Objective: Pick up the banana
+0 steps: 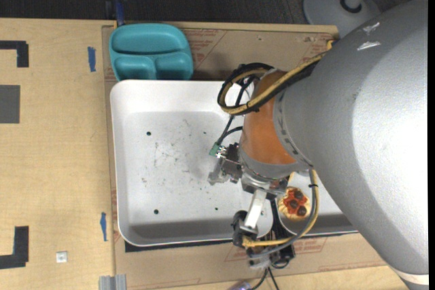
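Note:
My gripper (224,165) hangs over the right half of the left white bin (156,146), below the orange wrist band (268,136). Its metal tip points left, close to the bin floor. No object can be made out at its tip. The bulky grey arm (367,139) covers the whole right side of the scene and hides whatever lies under it.
A teal divided tray (151,51) stands just behind the bin's far rim. A small round red-and-orange object (294,202) peeks out under the arm near the bin's front right. Cardboard (54,146) covers the bench to the left. The bin floor is scuffed.

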